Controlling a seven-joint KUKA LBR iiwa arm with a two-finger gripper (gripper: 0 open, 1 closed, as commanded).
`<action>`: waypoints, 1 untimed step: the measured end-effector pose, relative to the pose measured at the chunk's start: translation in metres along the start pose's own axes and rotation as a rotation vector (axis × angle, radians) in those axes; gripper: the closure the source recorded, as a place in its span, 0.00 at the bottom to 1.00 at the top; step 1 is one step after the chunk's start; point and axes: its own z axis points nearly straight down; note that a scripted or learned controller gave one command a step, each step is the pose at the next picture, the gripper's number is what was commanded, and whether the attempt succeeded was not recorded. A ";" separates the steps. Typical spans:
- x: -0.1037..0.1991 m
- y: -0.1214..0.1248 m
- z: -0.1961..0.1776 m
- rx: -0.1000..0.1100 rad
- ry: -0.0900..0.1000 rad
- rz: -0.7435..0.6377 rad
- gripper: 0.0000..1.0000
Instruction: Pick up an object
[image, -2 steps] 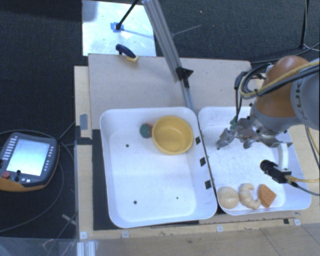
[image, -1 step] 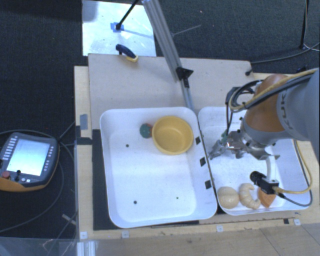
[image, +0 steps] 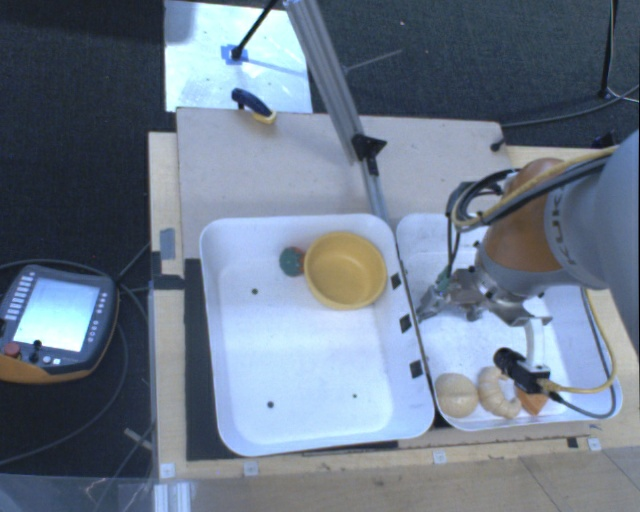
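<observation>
**Gripper low in the right bin, nothing seen in its grasp**

We see the gripper (image: 446, 298) down over the right bin (image: 430, 235), close to that bin's left wall. We cannot tell whether it is spread or pressed together, and we see nothing between its tips. Nearest to it, toward the bin's near rim, lies a cream oval object (image: 457, 394), apart from the gripper. Touching that object's far side from the gripper's wall is a pale curled object (image: 496, 391), and just past that an orange piece (image: 534, 404). On the gripper's other side, across the wall, the left bin (image: 300, 400) holds a yellow bowl (image: 345, 270) near its far rim. A small green object (image: 291, 261) sits touching the bowl's outer side.
</observation>
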 end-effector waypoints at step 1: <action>0.000 0.001 -0.011 -0.002 0.001 0.000 1.00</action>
